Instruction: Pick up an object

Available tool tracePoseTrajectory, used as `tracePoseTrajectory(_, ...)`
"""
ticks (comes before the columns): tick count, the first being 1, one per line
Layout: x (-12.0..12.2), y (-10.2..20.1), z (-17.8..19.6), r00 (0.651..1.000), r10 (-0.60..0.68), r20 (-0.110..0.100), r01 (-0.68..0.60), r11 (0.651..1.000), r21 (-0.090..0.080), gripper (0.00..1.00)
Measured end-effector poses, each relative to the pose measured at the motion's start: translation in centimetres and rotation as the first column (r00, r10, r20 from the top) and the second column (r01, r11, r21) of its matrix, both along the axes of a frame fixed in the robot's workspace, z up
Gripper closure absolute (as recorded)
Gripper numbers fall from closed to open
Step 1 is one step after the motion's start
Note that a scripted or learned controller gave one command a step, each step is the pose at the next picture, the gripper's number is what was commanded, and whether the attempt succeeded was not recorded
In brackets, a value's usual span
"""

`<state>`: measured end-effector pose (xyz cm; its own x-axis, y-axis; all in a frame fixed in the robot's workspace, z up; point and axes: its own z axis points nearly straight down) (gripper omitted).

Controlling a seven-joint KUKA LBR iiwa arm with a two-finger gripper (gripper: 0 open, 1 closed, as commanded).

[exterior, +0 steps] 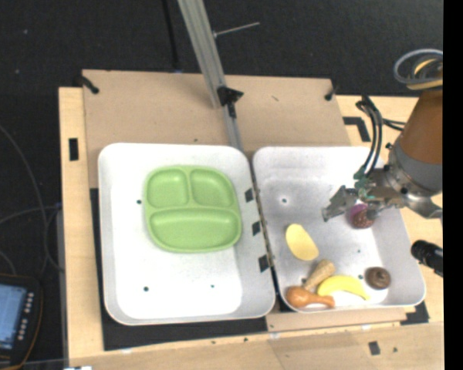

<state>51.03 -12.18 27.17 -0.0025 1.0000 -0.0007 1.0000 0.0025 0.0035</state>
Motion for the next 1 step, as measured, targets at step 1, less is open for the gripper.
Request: tracePoseTrajectory(1, 0.00, -0.02, 0.01, 1.000, -0.002, 0.000, 0.002, 1.000, 0.000, 0.00)
